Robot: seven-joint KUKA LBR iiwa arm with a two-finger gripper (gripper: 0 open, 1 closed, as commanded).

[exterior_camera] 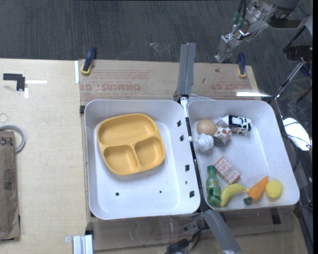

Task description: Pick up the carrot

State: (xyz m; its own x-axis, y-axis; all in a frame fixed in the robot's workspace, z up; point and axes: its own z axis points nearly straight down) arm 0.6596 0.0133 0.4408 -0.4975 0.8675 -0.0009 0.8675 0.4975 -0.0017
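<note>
I have one fixed camera, high above the bench, looking down at a slant. It faces toward the far dark floor. Both white bins, left and right, sit in the middle of my picture, rather near. The arm enters at the far right corner.

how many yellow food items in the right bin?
2. A curved yellow banana lies along the near edge, beside the orange carrot; a round yellow lemon sits at the carrot's other side, near the corner. None looks hidden.
</note>
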